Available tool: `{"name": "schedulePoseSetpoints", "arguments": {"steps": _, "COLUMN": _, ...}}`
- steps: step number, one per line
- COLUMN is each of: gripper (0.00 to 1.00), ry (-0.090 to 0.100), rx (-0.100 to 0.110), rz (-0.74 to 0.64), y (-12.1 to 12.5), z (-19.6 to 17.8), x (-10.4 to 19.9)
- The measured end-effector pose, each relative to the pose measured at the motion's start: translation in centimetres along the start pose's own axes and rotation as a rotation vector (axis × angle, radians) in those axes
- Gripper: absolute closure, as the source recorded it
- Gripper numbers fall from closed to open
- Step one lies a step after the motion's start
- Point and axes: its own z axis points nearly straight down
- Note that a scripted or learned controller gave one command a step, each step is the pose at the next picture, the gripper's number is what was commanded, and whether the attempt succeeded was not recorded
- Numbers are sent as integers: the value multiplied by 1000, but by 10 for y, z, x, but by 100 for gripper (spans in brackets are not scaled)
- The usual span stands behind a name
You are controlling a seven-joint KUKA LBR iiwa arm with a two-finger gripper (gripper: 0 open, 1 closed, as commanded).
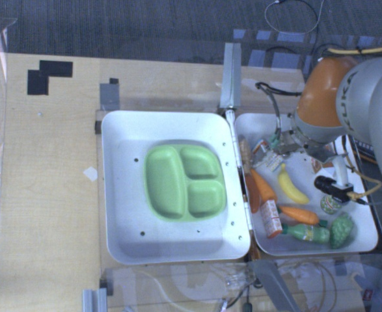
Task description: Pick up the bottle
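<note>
Green bottle (310,233) lying flat at the right bin's (373,239) front edge, beside broccoli (341,230) and under a carrot (299,214); likely light, stiff, slick, best pinched mid-body; claw (276,142) near the bin's back, openness unclear.

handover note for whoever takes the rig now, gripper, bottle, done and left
Gripper: over the back of the right bin; nothing seen between its fingers.
Bottle: green, lying on its side at the bin's front, between the red-capped tube and the broccoli, below a carrot.
Done: nothing; bottle not picked.
Left: move to the bottle, grasp, lift.
</note>
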Motion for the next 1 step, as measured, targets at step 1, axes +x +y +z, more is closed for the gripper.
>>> {"name": "schedulePoseSetpoints", "arguments": {"steps": 1, "gripper": 0, "ry": -2, "rx": -2, "rz": 47, "y": 32, "z": -100, "x": -40}}
